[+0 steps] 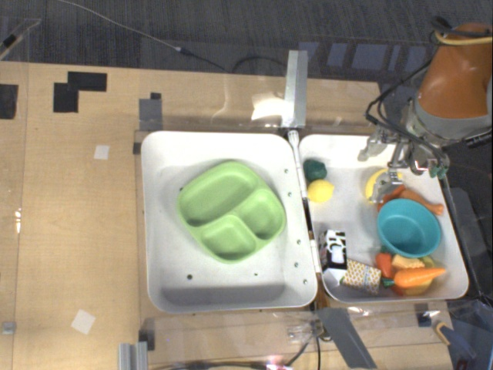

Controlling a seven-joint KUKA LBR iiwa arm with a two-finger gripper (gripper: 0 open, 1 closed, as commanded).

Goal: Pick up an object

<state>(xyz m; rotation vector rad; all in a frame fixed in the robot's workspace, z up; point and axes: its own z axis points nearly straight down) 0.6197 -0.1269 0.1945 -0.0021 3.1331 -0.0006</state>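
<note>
Over the right bin, at its far right corner, the gripper hangs from the grey arm with the orange band. Its metal fingers point down and toward the bin floor. How far apart they stand cannot be told at this slant, and nothing is visible between them, so no hold can be claimed.

Camera view, right bin. All candidate objects are crowded here, which explains why the arm is stationed on this side. A yellow item lies just beside the fingertips, partly hidden by them; it is the nearest candidate and the likely target. A teal bowl sits upright just nearer the camera, with an orange piece along its far rim. Near the divider lie a dark green ball and a yellow ball, touching or nearly so. Along the near wall are a black-and-white package, a patterned packet and orange toy food, packed together.

Camera view, left bin. A green divided plate rests tilted across the floor, well apart from the gripper.

Assessment: the pick is not yet made. The bowl's closeness leaves little clearance for a descent; contact with its rim is the main risk.
</note>
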